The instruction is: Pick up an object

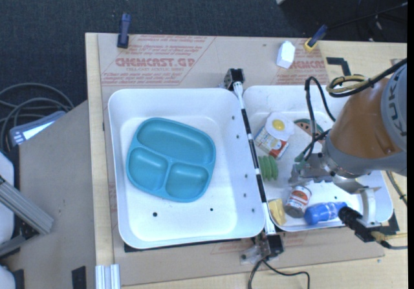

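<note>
I take the right bin [381, 207] as my landmark. My arm [365, 136] reaches over it from the right, and the hand [309, 174] hangs low near the bin's middle; from up here I cannot tell how it is set. Just below the hand a small can with a red and white label [299, 200] lies inside the bin, close under it, but I cannot tell if they touch. Beside the can, toward the bin's near wall, lies a blue bottle [323, 213]. A white bottle with a yellow cap [274, 136] lies toward the bin's far left part, and a green item [268, 168] sits by its left wall. Left of the right bin, the left bin [119, 119] holds a blue divided plate [171, 159] on the tabletop [162, 61].
</note>
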Motion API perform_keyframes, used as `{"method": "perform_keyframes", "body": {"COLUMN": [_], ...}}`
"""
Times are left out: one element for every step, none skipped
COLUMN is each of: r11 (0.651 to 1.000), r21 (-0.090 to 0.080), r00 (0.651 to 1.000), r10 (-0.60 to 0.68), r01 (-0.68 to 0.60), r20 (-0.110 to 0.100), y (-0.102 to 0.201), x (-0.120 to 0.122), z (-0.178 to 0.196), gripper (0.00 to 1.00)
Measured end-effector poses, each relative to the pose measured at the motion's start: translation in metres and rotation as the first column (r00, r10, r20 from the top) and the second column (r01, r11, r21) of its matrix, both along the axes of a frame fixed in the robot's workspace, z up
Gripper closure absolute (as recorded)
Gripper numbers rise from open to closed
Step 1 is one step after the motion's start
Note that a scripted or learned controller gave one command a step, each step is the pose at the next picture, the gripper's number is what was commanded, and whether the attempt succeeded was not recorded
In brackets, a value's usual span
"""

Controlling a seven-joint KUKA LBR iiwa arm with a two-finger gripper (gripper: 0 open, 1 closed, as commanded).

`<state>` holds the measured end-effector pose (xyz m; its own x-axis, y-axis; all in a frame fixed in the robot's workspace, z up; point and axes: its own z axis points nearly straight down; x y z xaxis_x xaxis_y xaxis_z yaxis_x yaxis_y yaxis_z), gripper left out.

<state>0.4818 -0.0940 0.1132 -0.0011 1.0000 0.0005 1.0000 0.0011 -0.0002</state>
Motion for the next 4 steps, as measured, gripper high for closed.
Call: {"method": "perform_keyframes", "body": {"r11": [1.0, 1.0, 1.0, 1.0], "r21": [-0.001, 0.001, 0.0, 0.0], "r00": [1.0, 1.0, 1.0, 1.0], "r10": [-0.001, -0.002, -0.003, -0.003], "r01": [0.001, 0.002, 0.003, 0.003], "r20": [0.0, -0.003, -0.001, -0.001], "y": [-0.001, -0.022, -0.022, -0.022], "x": [0.0, -0.003, -0.003, -0.003], "z": [0.0, -0.029, -0.019, -0.019], "gripper": [0.0, 0.0, 1.0, 0.0]}}
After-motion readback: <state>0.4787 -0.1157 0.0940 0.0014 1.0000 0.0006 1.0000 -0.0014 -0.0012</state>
